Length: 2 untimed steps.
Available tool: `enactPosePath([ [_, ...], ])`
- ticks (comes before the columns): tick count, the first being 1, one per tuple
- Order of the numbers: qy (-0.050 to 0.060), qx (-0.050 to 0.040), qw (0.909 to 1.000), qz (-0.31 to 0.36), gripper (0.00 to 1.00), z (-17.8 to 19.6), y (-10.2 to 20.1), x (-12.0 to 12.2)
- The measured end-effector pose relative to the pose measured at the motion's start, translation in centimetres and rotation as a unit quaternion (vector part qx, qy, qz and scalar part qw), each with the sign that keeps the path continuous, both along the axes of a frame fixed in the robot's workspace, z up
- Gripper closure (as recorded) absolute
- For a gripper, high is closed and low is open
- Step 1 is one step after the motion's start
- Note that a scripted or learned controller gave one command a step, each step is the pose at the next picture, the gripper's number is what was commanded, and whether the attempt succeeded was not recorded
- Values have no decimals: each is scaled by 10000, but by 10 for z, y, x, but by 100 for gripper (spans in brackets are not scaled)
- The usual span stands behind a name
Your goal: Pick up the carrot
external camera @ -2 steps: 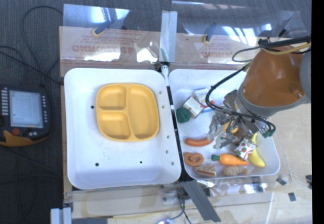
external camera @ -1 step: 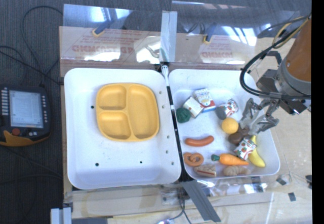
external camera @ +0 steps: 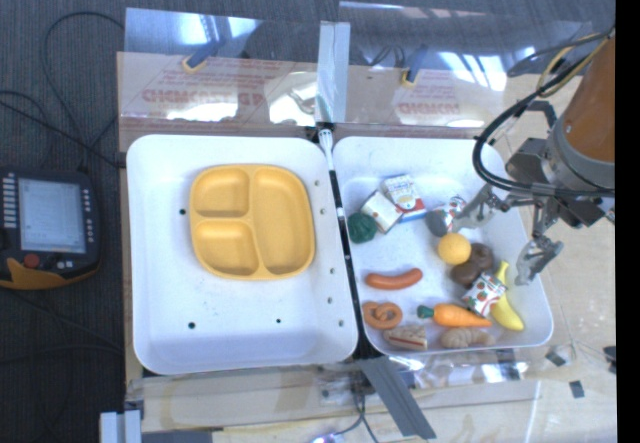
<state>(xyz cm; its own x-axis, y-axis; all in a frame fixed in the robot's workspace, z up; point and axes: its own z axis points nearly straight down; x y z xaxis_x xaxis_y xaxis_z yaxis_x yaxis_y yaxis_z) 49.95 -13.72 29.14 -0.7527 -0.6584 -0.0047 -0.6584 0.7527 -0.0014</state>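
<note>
Carrot [external camera: 461,315] is lying near the right bin's [external camera: 343,261] front edge (wedged among toys), untouched. The gripper [external camera: 512,231] is hovering above with fingers spread; it should be descending straight, straddling the carrot's middle.

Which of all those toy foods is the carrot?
Look in the right bin, along its front edge. The carrot lies there on its side, just left of the yellow banana. It is the only orange piece with a pointed shape and a small green tip.
</note>
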Motion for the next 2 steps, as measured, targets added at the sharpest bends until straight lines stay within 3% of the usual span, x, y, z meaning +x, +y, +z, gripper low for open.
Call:
enactPosePath([
  [1,50,14,9998,-195,0,-82,10,12],
  [2,-63,-13,9969,-782,0,-199,-5,29],
])
